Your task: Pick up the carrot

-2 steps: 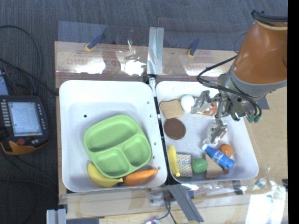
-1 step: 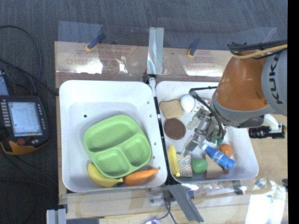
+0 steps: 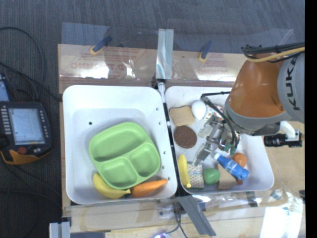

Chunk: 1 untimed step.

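Note:
The orange carrot [image 3: 148, 187] lies in the left bin [image 3: 79, 108], at its front edge, tucked against the green divided plate [image 3: 124, 155] and beside a yellow banana [image 3: 106, 186]. My gripper [image 3: 203, 146] hangs over the middle of the right bin [image 3: 265, 182], well to the right of the carrot and across the wall between the bins. Its fingers [image 3: 200, 157] point toward the front left and stand open with nothing between them.
The right bin holds a tan slab [image 3: 182, 114], a white egg [image 3: 199, 109], a brown disc [image 3: 185, 136], a yellow piece [image 3: 183, 170], a green item [image 3: 211, 176], a blue bottle [image 3: 233, 166] and an orange ball [image 3: 240, 159]. A pendant [image 3: 25, 128] lies at far left.

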Each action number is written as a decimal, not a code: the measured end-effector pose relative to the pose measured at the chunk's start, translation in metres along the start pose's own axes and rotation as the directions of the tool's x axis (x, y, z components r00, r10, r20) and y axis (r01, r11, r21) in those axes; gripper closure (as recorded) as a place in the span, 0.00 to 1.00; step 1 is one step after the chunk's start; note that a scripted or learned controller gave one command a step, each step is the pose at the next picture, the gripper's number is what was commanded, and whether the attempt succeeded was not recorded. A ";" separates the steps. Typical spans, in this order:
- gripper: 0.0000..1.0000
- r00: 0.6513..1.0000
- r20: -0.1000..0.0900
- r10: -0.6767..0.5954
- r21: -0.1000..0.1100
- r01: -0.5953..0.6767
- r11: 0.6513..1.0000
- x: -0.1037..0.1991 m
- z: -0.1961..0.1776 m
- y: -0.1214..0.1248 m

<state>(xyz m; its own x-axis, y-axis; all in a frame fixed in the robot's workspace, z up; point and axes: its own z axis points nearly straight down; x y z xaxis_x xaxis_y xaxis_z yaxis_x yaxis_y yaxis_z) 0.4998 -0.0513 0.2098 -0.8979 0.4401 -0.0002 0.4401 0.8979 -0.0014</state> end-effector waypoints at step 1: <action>0.00 1.000 0.000 0.000 0.000 0.000 1.000 0.000 0.000 0.000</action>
<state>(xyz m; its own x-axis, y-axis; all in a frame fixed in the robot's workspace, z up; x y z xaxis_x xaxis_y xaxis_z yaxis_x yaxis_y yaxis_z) 0.4998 -0.0513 0.2098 -0.8979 0.4401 -0.0002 0.4401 0.8979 -0.0013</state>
